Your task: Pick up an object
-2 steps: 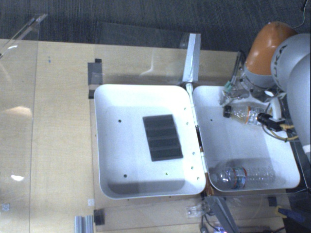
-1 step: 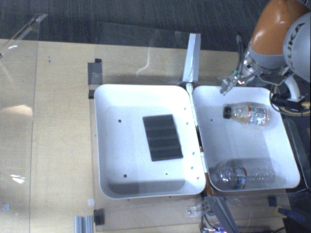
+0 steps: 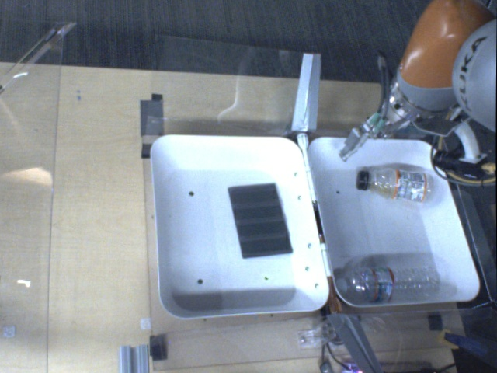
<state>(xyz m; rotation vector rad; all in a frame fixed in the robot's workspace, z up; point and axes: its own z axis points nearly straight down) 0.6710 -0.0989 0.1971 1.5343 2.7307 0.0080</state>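
clear bottle (image 3: 394, 184), dark cap, orange label, on side

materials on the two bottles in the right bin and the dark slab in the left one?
Upper bottle: looks like clear plastic, glossy; the bin shows through it, with a dark cap and a printed label band.
Lower bottle: same kind of see-through plastic, faint against the white, with a bluish label.
Dark slab: matte black, ridged in bands; possibly rubber or foam, can't tell which.

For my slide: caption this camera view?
Gripper over right bin holding two plastic bottles; black ridged pad in left bin.
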